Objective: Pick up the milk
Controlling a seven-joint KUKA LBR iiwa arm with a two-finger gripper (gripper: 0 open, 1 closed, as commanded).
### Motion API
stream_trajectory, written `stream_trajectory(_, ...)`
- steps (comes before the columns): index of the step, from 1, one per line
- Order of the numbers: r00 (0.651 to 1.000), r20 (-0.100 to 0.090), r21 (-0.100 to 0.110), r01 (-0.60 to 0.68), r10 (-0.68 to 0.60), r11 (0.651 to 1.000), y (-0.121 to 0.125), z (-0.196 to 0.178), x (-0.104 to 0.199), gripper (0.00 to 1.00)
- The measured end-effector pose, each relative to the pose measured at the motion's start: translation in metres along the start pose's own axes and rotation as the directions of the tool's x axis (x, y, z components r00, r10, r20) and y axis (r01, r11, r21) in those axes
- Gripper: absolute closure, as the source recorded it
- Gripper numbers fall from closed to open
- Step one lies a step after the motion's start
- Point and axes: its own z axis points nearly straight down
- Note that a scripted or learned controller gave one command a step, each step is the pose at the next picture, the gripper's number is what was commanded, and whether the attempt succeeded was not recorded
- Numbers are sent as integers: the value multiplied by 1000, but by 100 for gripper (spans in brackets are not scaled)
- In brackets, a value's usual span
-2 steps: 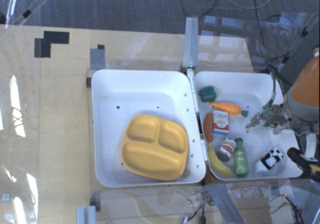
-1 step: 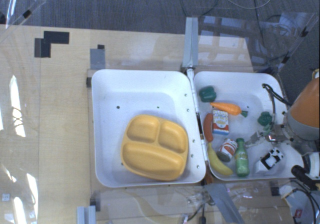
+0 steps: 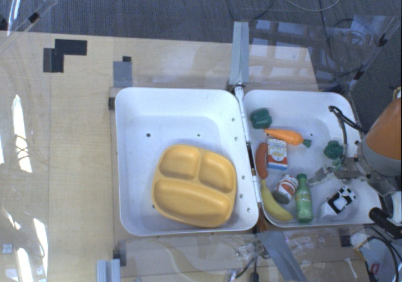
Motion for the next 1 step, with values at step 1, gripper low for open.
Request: stream_trajectory(1, 991, -1, 8, 131, -131, 991, -2, -10, 14, 0)
